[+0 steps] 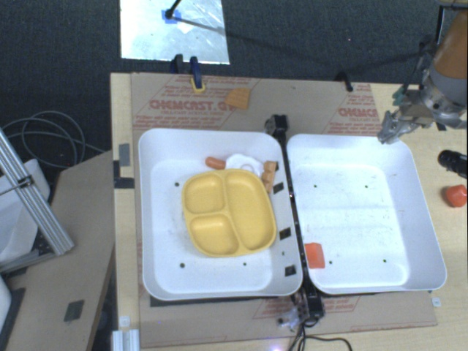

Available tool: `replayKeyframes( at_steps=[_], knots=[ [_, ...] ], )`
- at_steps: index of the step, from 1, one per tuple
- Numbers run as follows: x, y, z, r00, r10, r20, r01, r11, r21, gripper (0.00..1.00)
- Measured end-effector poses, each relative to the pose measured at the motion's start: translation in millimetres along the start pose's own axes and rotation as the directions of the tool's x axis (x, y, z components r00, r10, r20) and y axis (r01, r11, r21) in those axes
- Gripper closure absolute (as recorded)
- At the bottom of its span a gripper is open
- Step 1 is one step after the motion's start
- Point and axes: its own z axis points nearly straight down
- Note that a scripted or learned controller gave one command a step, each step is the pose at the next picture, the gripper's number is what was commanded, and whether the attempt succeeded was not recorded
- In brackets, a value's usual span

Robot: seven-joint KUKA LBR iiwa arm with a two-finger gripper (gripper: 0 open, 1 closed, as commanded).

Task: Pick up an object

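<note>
The left bin (161, 269) holds a yellow three-compartment plate (228, 212). Behind the plate lie a small orange sausage-shaped piece (215, 163), a white rounded object (245, 164) and a tan cork-like piece (270, 171). An orange block (314, 254) sits in the near left corner of the right bin (365, 196). My gripper (390, 132) hangs above the far right corner of the right bin, far from every object, and I see nothing in it.
A tan scrap (238, 98) and clamps (194, 70) lie on the bench behind the bins. To the right of the right bin are a black part (453, 161) and a small orange item (455, 194). A black divider (284, 196) runs between the bins.
</note>
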Motion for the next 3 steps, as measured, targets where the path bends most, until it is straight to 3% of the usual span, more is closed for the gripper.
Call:
replayKeyframes(
  at_steps=[1,2,3],
  knots=[
    [-38,-30,-92,1.000,0.008,0.004,-0.008,1.000,-0.004,1.00],
    [33,21,154,1.000,-0.002,-0.005,0.002,1.000,0.013,1.00],
    [29,22,145,1.000,0.002,-0.001,-0.002,1.000,0.005,0.00]
  ],
)
